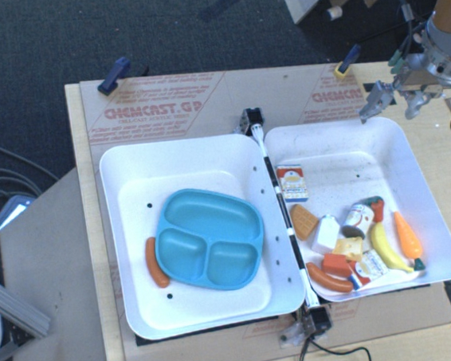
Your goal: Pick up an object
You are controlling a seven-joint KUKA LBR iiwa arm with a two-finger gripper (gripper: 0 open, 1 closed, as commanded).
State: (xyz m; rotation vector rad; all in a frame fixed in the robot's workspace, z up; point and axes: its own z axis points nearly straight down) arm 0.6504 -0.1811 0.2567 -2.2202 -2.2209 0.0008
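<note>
1. Hovering at the upper right corner of the right bin [414, 148], my pincer [393, 102] has its fingers spread and nothing between them.
2. Nearest candidate, I judge, is the small red-and-white carton [291, 183]: it lies down and to the left of the pincer, near the bin's left wall, apart from the heap.
3. Its long axis runs roughly up-down in view.
4. It looks boxy and flat-sided, so probably easy to pinch.

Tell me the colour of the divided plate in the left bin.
Light blue; the divided plate shows clearly in the camera view.
</note>
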